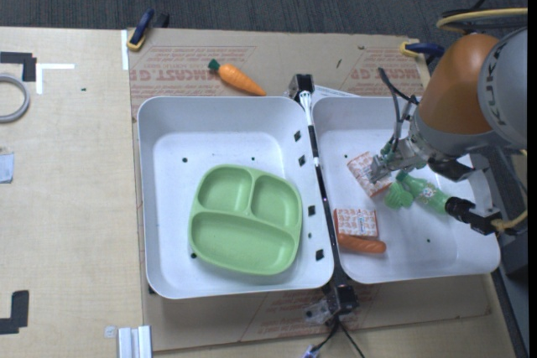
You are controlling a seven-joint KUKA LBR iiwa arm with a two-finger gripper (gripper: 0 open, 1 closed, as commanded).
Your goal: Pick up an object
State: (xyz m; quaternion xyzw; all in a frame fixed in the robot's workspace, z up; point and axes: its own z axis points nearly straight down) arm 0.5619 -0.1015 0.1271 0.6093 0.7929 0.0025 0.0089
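In the right bin [419,260] lie several objects. A red-and-white packet [367,172] rests near the bin's middle, with a green bottle [415,191] just to its right. A second red-and-white packet [356,223] sits lower down, and an orange sausage-shaped piece [362,244] lies against its lower edge. My gripper [388,166] hangs low over the spot where the upper packet and the green bottle meet. The wrist and its cables hide the fingers.
The left bin [159,180] holds a green divided plate [247,218]. A toy carrot [237,77] lies on the cardboard behind the bins. Clamps sit at the bins' shared edge, at the back [301,85] and at the front [334,300]. The arm's orange band [466,80] looms over the right bin's far side.
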